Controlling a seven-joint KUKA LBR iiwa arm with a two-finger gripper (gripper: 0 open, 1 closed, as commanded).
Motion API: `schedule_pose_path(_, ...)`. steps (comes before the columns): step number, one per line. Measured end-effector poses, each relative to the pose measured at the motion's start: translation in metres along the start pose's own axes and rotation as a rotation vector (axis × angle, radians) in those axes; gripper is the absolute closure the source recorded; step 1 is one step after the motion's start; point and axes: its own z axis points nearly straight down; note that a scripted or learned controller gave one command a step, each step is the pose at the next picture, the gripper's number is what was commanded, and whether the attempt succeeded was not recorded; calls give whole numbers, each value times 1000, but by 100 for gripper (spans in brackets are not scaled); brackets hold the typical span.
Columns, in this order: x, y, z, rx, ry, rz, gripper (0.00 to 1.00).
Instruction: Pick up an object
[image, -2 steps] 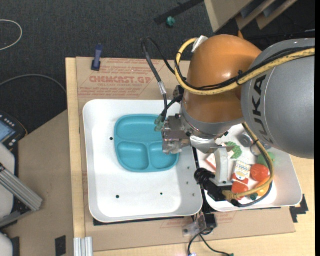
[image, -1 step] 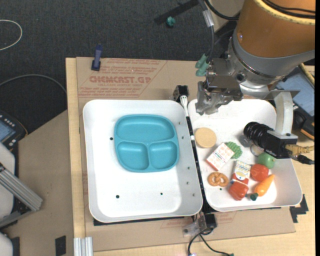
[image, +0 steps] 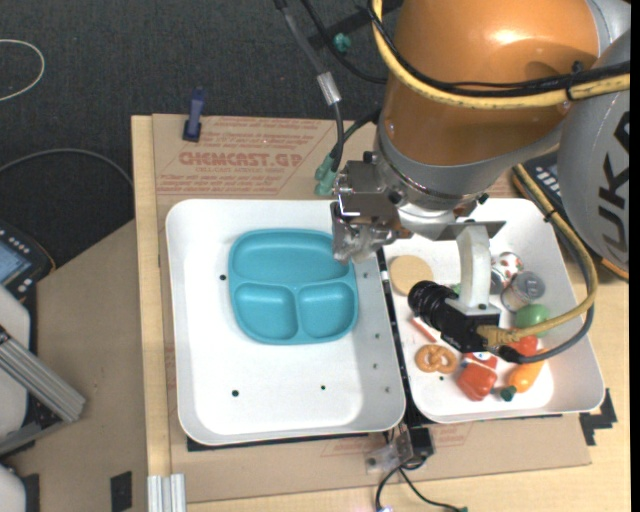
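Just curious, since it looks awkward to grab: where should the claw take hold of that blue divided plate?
Probably its raised rim, from straight above. The blue plate lies flat in the left bin and looks too wide to span, so pinching the edge is the likelier grip. Its upper right corner sits right by the claw.

Smooth white plastic bins (image: 200, 370), teal tray (image: 290, 285) — plastic, it seems, glossy orange band (image: 480, 60), matt cardboard (image: 240, 150)
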Motion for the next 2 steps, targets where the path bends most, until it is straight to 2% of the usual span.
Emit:
schedule_pose_path(1,21,0,21,-1,0,2,100)
schedule_pose_path(2,51,57,65,-5,0,2,100)
